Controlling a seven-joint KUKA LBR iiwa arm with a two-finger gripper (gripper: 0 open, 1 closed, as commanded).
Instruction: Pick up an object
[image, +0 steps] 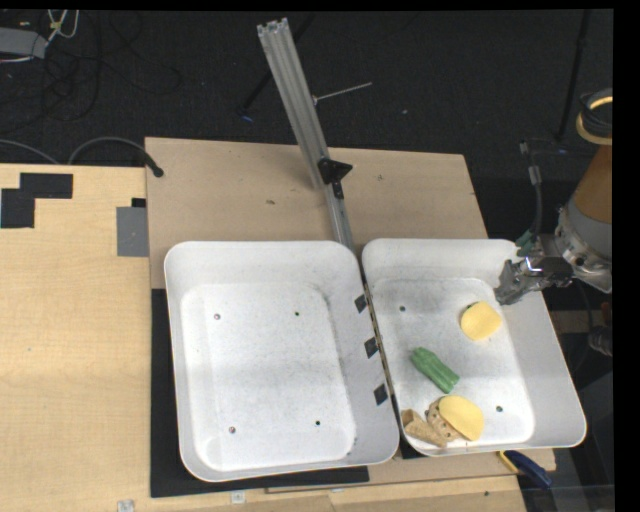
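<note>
In the right bin (440, 262) lie a yellow rounded piece (481, 321), a green oblong piece (435, 369), and a second yellow piece (461, 416) resting against a tan crumbly piece (426, 428) at the bin's front edge. My gripper (512, 281) hangs over the right bin's back right part, just above and to the right of the first yellow piece. Nothing shows between its fingers. The view is too small to tell how the fingers stand.
The left bin (265, 355) sits beside the right one, with dark clips (368, 345) along the shared wall. A slanted metal rail (305, 125) rises behind the bins. The wooden bench (70, 320) extends left.
</note>
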